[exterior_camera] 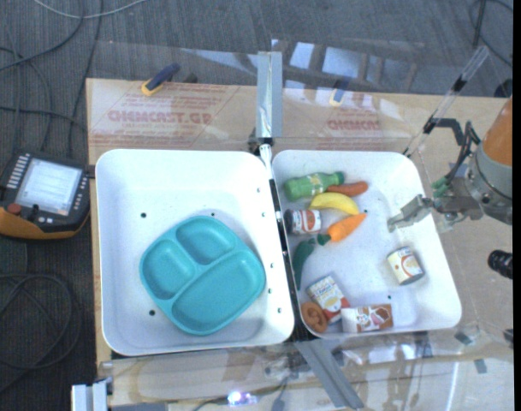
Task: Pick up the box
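Note:
A small white and orange box (327, 292) lies near the front of the right bin (431, 311). A flatter white and red box (367, 318) lies just in front of it, by the bin's front wall. My gripper (411, 212) hangs over the right side of this bin, up and to the right of both boxes and well apart from them. It comes off the grey wrist (474, 191) at the view's right edge. Nothing shows in its grasp.
The right bin also holds a green bottle (314, 183), a banana (334, 202), two carrots (346, 226), a small can (304, 221), a dark green vegetable (301, 255), a brown pastry (312, 317) and a little tub (405, 265). A teal divided plate (203, 273) lies in the left bin (123, 178).

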You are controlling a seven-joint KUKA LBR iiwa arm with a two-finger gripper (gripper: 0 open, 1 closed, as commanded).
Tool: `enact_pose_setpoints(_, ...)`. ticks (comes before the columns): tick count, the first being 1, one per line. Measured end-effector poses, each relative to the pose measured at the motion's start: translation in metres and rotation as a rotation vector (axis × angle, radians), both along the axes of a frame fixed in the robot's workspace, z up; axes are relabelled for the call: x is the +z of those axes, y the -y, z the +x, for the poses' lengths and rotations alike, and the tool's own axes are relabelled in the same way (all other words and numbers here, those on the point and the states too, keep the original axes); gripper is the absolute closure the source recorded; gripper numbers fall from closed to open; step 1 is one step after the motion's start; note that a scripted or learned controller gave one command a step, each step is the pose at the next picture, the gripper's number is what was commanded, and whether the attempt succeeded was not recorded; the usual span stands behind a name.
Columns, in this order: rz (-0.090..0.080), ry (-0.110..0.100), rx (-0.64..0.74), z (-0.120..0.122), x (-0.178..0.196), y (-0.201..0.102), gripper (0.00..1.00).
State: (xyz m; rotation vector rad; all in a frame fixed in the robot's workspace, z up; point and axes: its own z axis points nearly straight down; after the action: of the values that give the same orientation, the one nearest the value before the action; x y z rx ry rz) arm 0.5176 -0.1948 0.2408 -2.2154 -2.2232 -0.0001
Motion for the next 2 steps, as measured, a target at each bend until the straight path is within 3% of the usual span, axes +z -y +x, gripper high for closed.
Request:
enact_pose_setpoints(1,-0.004,0.001,-0.102,0.011,0.088,-0.009,0.0)
enact_pose_setpoints(2,0.0,-0.002,-0.009,-0.034,-0.037,-0.059,0.0)
